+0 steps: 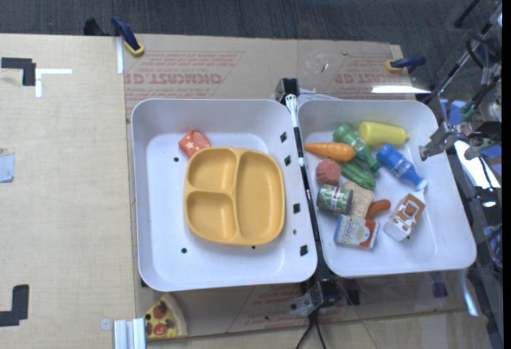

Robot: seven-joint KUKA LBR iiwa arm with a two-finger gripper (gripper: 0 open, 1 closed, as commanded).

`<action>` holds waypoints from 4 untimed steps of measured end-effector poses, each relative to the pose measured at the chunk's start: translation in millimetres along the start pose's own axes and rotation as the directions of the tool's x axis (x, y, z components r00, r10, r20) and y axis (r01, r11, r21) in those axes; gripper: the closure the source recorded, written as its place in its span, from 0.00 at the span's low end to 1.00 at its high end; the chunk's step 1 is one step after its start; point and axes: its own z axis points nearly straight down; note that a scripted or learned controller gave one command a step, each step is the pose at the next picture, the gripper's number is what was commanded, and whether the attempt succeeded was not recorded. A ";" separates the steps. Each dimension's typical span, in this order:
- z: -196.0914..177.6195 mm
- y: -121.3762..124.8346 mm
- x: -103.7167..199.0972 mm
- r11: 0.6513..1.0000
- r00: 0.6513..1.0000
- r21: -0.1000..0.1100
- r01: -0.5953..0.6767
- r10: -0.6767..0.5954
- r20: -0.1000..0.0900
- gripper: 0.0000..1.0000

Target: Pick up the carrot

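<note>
Well apart — carrot (pixel 330 151), gripper (pixel 447 140)

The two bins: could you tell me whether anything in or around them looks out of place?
One thing stands out: a pizza slice toy lies on the bench outside the left bin, by its lower-left corner. The carrot lies in the right bin among the other piled toys.
</note>
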 end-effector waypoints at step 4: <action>182.9 66.7 85.7 0.449 0.449 0.002 -0.894 0.894 0.002 0.00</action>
